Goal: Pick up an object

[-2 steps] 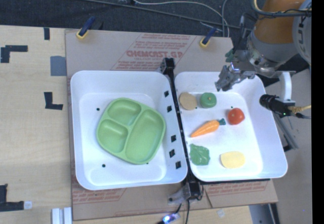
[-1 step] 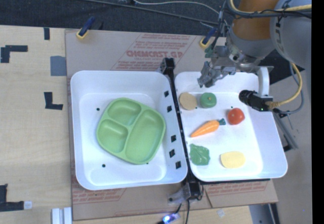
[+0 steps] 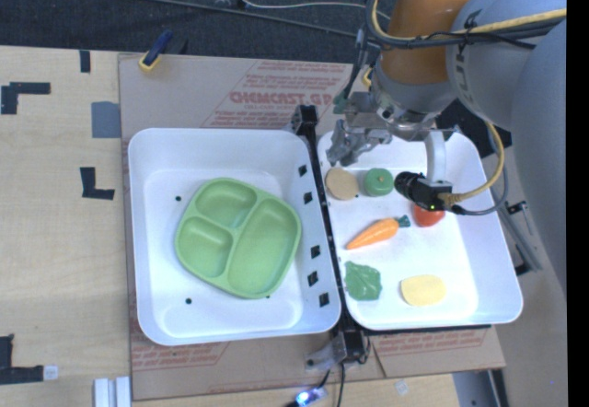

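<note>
Approach step: gripper [image 3: 348, 149] poised just above tan round piece [image 3: 341, 183], beside green round piece [image 3: 377, 180]; finger spread impossible to tell. Next: lowering squarely, then closing.

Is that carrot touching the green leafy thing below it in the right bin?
Apart. In the camera view the carrot lies above the green leafy piece, with a plain strip of white bin floor between them.
</note>
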Robot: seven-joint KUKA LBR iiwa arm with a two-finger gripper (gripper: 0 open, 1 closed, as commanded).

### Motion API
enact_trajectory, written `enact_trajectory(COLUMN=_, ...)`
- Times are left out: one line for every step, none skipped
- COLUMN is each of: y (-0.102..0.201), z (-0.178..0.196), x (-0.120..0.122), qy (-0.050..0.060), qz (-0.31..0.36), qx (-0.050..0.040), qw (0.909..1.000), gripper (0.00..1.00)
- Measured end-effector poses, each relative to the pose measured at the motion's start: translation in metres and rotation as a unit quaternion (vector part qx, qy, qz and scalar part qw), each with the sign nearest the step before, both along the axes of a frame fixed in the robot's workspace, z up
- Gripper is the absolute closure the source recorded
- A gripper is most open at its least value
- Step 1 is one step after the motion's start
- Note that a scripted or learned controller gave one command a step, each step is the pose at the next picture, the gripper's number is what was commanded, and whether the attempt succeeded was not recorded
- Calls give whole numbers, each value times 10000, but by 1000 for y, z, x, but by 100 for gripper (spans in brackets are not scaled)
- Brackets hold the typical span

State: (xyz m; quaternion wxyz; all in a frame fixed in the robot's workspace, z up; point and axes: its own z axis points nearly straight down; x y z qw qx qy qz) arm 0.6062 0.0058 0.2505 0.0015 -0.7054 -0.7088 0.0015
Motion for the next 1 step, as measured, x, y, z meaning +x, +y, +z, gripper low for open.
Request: enact_trajectory(y=58, z=-21, x=9, qy=-3, qz=6, qx=-1, qw=10000, gripper=100)
